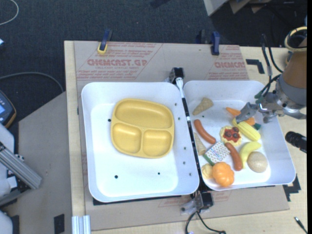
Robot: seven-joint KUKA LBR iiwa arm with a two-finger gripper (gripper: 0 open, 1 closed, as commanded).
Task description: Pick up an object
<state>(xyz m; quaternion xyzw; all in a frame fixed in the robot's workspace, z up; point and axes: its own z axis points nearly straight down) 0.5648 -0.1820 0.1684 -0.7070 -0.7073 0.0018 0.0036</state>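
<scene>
While gripper (249, 112) hovers — toy food (229, 152) fills right bin (282, 145).

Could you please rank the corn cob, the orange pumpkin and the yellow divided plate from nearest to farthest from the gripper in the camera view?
From the gripper:
1. Corn cob, just below it, right bin.
2. Orange pumpkin, right bin's front edge.
3. Yellow divided plate, left bin.

Right bin (195, 94): toy foods clustered toward its near-right part. Sausage (204, 131) lies diagonal at left; orange pumpkin (223, 173) at near edge.
</scene>
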